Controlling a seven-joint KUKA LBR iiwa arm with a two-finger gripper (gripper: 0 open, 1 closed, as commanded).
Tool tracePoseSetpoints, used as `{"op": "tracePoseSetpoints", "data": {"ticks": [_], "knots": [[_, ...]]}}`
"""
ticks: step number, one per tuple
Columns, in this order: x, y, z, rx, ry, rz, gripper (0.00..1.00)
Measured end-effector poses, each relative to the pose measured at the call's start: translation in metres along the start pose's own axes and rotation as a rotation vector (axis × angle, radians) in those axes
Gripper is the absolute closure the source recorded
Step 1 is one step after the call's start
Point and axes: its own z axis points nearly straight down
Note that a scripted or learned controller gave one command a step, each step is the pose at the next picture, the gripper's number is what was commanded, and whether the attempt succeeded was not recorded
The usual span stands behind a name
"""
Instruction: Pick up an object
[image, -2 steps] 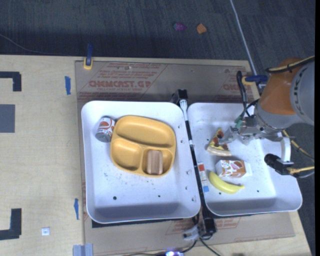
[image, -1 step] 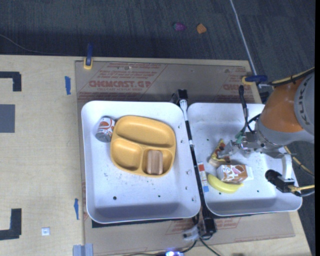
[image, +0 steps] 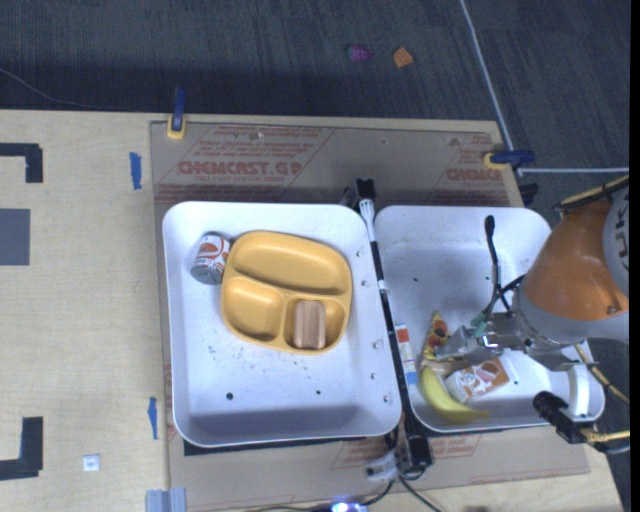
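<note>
My gripper (image: 478, 340) hangs low in the right bin (image: 440, 250), near its front. Just below it lies a small white and orange carton (image: 480, 381). A yellow banana (image: 440, 396) lies left of the carton, against the bin's front left corner. A colourful packet (image: 436, 335) sits just left of the gripper. The gripper's body hides what is between its tips. The orange band of the arm (image: 575, 275) stands over the bin's right side.
The left bin (image: 270, 400) holds a yellow divided plate (image: 270, 250) with a brown sausage-like item (image: 308, 324) in its right compartment. A crushed can (image: 209, 258) lies at that bin's back left. A black cable (image: 492, 260) runs down to the gripper.
</note>
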Motion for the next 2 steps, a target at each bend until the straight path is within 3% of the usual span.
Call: {"op": "tracePoseSetpoints", "data": {"ticks": [1, 2], "knots": [[-0.0023, 0.0023, -0.0114, -0.008, -0.006, 0.002, 1.0], [-0.0022, 0.0021, -0.0114, -0.008, -0.006, 0.003, 0.0]]}}
